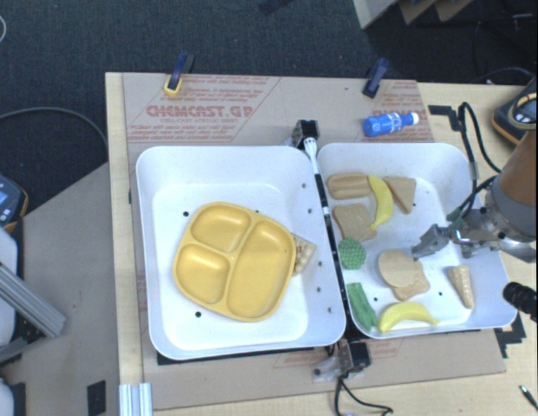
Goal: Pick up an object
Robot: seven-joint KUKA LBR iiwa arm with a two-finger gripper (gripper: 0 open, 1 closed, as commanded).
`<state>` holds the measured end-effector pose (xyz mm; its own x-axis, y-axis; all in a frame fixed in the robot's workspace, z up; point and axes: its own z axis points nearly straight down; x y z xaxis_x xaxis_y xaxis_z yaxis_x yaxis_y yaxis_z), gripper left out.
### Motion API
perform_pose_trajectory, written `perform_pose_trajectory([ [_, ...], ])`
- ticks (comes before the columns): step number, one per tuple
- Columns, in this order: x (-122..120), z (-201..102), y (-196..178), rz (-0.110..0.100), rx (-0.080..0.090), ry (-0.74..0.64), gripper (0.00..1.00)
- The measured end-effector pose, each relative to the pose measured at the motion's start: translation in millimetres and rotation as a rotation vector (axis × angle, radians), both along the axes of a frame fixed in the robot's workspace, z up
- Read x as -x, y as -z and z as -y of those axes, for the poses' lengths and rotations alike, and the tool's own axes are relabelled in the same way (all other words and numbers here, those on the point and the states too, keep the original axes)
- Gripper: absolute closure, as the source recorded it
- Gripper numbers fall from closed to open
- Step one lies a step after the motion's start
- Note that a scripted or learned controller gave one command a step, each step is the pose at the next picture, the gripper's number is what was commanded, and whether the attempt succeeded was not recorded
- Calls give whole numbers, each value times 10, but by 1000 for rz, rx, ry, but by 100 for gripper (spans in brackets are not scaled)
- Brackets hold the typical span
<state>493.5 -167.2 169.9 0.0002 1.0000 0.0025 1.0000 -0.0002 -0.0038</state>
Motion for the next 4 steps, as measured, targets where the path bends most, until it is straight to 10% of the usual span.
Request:
perform_pose_trajectory([
  [2,52,42,785,13,3,2,0],
  [3,41,60,679,21,11,4,100],
  [4,15,157,203,8,5,0,100],
])
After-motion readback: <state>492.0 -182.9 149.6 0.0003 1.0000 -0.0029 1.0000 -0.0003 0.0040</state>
